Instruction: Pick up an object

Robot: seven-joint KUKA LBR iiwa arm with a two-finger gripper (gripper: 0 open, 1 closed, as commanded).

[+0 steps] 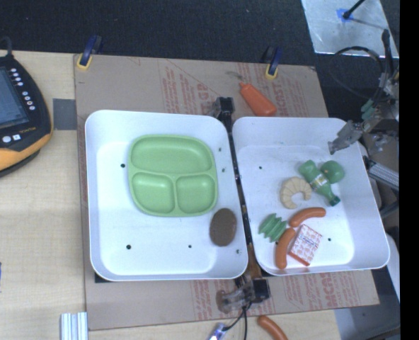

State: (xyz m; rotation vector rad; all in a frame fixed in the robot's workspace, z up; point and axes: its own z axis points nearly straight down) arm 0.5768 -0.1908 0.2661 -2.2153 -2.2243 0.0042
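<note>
Two white bins on a cardboard-covered surface (195,83). The right bin (358,257) serves as landmark. Inside it lie a green toy bottle (321,173), a croissant (293,192) touching it on the left, two sausages (307,216), a small green ridged piece (272,226) and a red-and-white packet (306,245) that overlaps the lower sausage. The claw (344,137) sits at this bin's upper right rim, largely cut off by the frame edge; whether it is clenched or released cannot be told. Left of the landmark, the left bin (103,190) holds a green divided plate (173,174) and a brown disc (223,227). An orange carrot (257,99) lies beyond the landmark's far rim
</note>
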